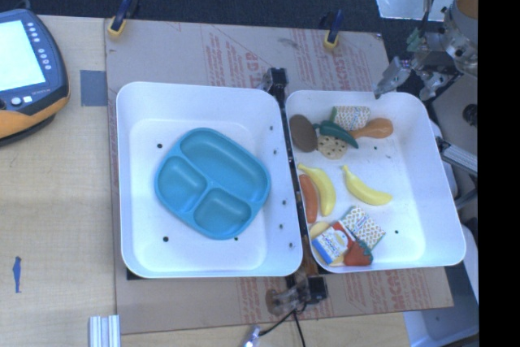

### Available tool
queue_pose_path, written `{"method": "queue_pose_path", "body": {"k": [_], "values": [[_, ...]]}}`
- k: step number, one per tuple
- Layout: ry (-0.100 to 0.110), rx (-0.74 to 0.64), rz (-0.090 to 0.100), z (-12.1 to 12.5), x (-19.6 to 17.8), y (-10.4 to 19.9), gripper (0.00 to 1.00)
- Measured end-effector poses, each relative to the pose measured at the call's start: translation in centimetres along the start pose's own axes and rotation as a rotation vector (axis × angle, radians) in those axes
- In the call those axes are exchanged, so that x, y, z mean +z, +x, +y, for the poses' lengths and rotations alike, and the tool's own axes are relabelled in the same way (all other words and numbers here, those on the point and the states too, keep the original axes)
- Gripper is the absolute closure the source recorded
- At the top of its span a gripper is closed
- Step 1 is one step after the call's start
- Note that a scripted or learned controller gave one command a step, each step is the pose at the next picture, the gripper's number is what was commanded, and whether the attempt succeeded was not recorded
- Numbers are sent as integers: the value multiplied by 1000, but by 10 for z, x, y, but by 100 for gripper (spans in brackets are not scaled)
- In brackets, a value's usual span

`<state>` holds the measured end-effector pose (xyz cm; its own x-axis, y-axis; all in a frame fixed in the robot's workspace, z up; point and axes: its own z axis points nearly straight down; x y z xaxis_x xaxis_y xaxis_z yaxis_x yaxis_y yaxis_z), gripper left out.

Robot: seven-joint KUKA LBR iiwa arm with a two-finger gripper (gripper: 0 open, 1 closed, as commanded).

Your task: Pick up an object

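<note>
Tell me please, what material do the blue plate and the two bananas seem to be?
Blue plate: likely moulded plastic, smooth, with a soft sheen and three pressed compartments. Bananas: probably plastic toys, evenly yellow, glossy, unblemished. Foam or rubber cannot be excluded.

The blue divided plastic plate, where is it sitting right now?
The blue divided plastic plate lies flat in the middle of the left white bin, alone there, across the divider from the two yellow toy bananas in the right white bin.

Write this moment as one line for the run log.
gripper: above right white bin's far rim, holding nothing | yellow toy bananas: in bin | blue divided plate: left white bin
</note>
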<state>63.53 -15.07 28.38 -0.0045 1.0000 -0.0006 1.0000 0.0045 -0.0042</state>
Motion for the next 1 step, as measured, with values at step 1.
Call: {"method": "queue_pose_path", "body": {"k": [1], "values": [[3,-1,0,4,123,23,0]]}}
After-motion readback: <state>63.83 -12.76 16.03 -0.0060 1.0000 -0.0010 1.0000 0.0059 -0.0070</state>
